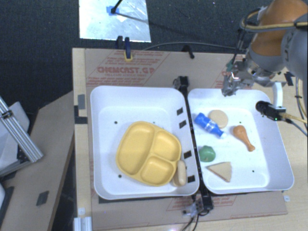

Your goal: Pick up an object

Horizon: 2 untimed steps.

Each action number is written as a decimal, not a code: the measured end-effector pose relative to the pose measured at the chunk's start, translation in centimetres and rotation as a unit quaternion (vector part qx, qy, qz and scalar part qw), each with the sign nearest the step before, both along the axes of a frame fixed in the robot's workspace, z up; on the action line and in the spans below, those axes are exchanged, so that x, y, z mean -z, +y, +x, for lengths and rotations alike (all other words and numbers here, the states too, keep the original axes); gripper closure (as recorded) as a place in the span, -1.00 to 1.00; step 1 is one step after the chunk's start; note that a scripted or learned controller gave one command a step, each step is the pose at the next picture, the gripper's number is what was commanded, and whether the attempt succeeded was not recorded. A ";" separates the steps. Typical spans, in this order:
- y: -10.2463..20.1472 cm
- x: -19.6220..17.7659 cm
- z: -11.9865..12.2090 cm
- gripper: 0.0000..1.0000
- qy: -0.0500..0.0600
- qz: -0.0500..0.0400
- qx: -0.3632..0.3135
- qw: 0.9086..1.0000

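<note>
My pincer [231, 88] hovers at the right white bin's [276, 150] far rim; I cannot tell its state. Nothing's lifted: the blue plastic bottle [208, 124] lies inside, ungrasped.

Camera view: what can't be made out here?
- Gripper: too small and blurred to read its fingers.
- Arm: cut off by the top and right edges.
- Blue bottle: label too small to read.
- Tan disc: partly hidden behind the bottle.
</note>
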State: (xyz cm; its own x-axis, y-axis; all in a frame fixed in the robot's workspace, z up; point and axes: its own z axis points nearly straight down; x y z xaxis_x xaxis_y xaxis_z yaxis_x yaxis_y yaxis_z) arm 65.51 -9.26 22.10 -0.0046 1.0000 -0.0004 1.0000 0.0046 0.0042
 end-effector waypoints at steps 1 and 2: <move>4.3 -0.6 -3.0 1.00 0.002 0.001 -0.001 1.000; 9.3 -1.6 -5.4 1.00 0.002 0.001 -0.002 1.000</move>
State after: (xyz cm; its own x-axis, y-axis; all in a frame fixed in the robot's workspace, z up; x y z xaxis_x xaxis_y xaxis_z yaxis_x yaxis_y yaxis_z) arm 60.09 0.06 23.69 -0.0082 1.0000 0.0016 1.0000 0.0082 -0.0001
